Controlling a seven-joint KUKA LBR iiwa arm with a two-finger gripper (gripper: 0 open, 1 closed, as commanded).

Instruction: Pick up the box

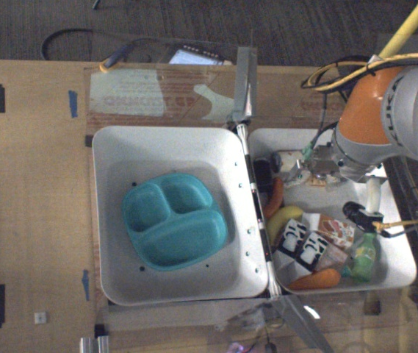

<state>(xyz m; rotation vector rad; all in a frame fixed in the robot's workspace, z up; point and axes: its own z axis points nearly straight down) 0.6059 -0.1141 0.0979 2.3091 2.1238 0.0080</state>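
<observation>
Camera view looks down on the grey arm [414, 116], which comes in from the right with its orange band [363, 116] above the wrist. It sets the claw [302, 163] over the far part of the right bin [394, 252]. The claw's tip is small and blurred against the white floor, so I cannot tell whether it is spread or pressed together, and nothing can be seen pinched in it.

The box [302, 243], printed in black and white, lies well below the claw in the view, near the bin's front edge and apart from the claw. Just left of the box, and below-left of the claw, rests a yellow banana [285, 219]. A packet with a brown and red print [337, 232] sits just right of the box, below-right of the claw. Further below, an orange carrot-like piece [316, 279] lies along the front wall, and a green item [363, 259] lies to its right. A second orange piece [275, 195] leans by the divider, below-left of the claw, and a dark object [262, 171] sits just to the claw's left.

Far left of the claw, the left bin [113, 160] bears a teal divided plate [175, 220].
</observation>
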